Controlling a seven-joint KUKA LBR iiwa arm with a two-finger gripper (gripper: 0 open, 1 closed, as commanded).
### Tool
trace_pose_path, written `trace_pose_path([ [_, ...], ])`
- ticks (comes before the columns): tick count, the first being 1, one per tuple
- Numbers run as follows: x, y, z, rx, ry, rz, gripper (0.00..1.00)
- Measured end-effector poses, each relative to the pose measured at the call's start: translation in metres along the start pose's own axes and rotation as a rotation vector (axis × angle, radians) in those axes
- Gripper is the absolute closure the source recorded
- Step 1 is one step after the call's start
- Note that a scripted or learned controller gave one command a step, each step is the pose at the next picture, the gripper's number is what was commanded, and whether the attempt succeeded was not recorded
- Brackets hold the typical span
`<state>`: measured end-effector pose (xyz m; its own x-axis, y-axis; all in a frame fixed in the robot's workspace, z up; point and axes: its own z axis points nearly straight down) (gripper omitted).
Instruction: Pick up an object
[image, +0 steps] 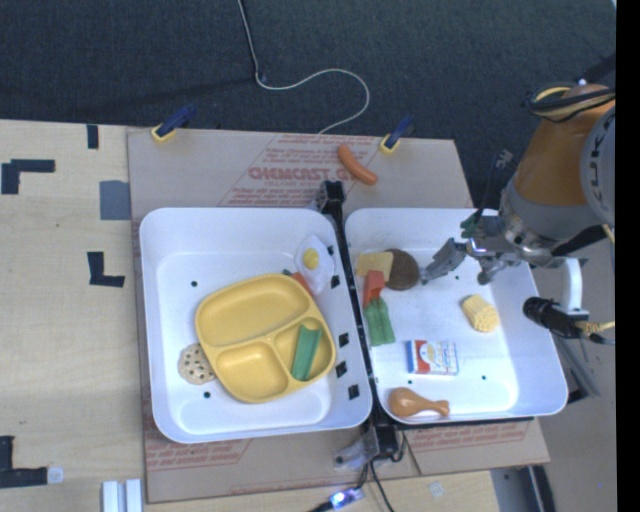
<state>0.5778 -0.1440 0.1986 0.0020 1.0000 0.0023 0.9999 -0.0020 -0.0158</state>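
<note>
My gripper hangs over the back of the right bin, open, with nothing between its fingers. One finger points left toward a brown round patty; the other is just above a yellow corn piece. A yellow cheese slice, an orange carrot and a green vegetable lie along the bin's left wall. A small white carton and a drumstick lie nearer the front.
The left bin holds a yellow divided plate with a green cucumber, a fried egg and a cookie. A hot dog lies on the cardboard behind the bins. The arm's body rises at right.
</note>
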Motion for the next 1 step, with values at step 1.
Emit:
trace_pose_path([
  [1, 0.0003, 0.0029, -0.0081, -0.014, -0.002, -0.003, 0.0],
])
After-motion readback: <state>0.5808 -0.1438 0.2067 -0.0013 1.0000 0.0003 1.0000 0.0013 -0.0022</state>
